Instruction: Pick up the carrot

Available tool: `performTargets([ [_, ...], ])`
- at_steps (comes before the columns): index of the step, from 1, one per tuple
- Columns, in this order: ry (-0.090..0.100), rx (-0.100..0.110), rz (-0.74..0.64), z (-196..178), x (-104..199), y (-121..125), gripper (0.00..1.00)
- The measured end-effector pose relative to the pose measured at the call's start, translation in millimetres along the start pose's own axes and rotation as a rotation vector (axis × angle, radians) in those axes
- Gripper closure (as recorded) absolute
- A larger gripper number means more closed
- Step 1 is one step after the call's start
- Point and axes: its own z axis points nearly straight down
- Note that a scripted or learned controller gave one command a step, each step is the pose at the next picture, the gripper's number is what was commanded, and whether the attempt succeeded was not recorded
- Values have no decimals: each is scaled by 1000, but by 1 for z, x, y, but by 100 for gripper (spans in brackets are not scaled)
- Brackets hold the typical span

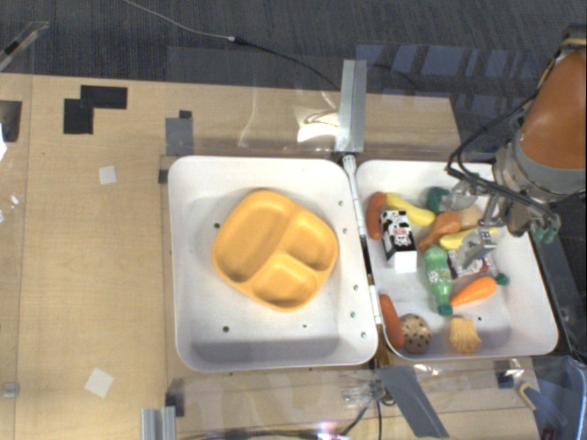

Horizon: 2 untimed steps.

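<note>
Carrot (474, 291): short, bright orange, tapered, with a small green tuft at its thick end; lying roughly flat in the right bin (541, 333), toward that bin's near right part, tip pointing left and touching the green bottle (437, 276). Smooth and glossy like a plastic toy.

End effector (476, 247) hanging just above and beyond the carrot, metal parts pale and blurred against the white floor; cannot tell how far apart they stand, and nothing seen clamped there. Apparently not touching the carrot.

Around it in the same bin: a yellow banana (410, 212) near the far edge, a small black-and-white carton (397, 235) with a cow-like pattern, print too small to read, a brownish speckled ball (415, 334) and a tan fuzzy piece (465, 335) by the near edge, a reddish sausage shape (390, 313) along the left wall.

Left bin (197, 337) bearing an orange divided tray (274, 248), three compartments, set near its middle.

No readable brand or lettering anywhere on the worktop (83, 273); black square markings at its far left corner.
</note>
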Motion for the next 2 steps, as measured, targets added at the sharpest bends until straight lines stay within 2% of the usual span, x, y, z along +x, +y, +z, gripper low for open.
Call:
performTargets([
  [1,10,-2,-8,111,49,-7,0],
  [2,-4,0,-27,151,36,-22,0],
])
